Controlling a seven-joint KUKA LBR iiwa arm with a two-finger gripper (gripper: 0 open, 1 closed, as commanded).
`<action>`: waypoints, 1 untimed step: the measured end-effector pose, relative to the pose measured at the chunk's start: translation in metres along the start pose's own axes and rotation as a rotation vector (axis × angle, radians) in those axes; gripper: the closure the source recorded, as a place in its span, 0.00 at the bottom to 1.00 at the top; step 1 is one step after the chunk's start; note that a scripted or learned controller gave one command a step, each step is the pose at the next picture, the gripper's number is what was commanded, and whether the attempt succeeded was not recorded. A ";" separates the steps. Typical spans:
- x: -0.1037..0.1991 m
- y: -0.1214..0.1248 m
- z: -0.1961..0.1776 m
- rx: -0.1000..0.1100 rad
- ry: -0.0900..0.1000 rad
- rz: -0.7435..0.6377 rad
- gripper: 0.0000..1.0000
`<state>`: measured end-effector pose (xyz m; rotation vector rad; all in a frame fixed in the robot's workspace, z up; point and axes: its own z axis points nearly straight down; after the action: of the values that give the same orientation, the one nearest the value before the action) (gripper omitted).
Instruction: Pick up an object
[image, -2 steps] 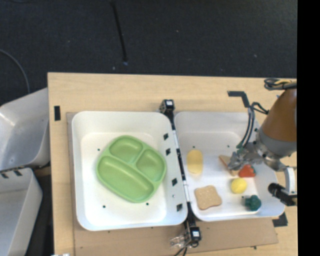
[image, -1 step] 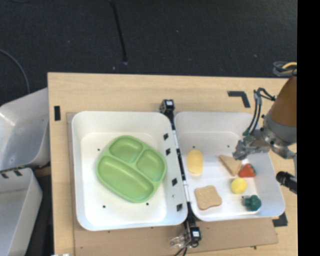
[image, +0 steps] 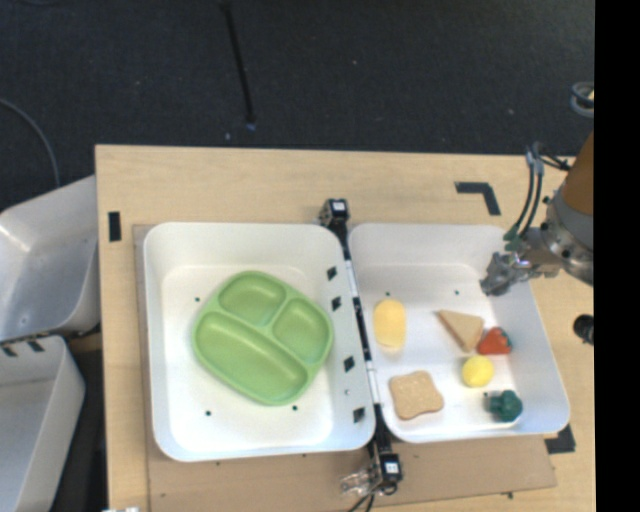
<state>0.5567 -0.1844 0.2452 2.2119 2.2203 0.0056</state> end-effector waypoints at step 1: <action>-0.001 0.001 -0.037 0.002 0.001 0.000 1.00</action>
<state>0.5579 -0.1854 0.2820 2.2132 2.2223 0.0043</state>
